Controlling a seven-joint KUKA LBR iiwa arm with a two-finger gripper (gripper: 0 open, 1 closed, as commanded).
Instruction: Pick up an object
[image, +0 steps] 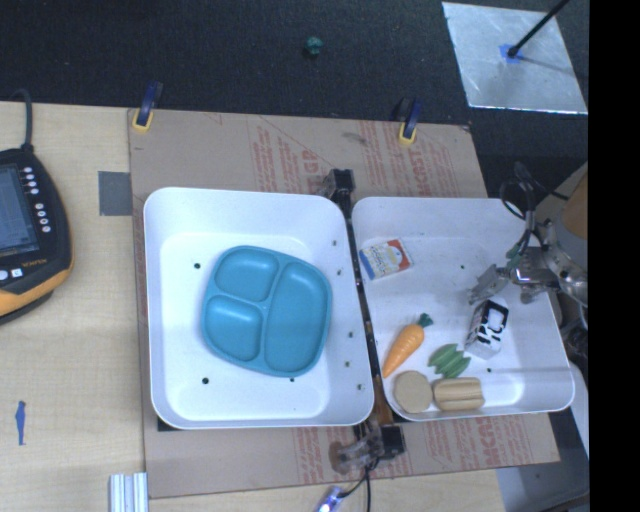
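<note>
Brown cardboard (300, 150) covers the middle of the wooden bench (70, 400), fixed at its far edge by two clamps (147, 105). A teach pendant (28, 235) rests at the bench's left edge, and dark floor lies beyond the far edge.

Two white bins sit side by side, touching along their inner walls. The left bin (175, 390) holds a blue divided plate (267, 310) near its middle, with bare white floor around it on all sides.

The right bin (440, 215) has most of its far half free. A small card packet (385, 257) lies near its far left corner. Along the near edge are grouped a toy carrot (404, 346), a green pea pod (448, 358), a round tan biscuit-like piece (411, 391) and a tan bread-like piece (459, 394), the last two touching.

The gripper (492, 290) reaches in over the right bin's right side, its metal fingers (484, 282) spread a little apart and holding nothing. Just below it lies a small black-and-white object (489, 327), close to the fingertips; contact cannot be judged.
</note>
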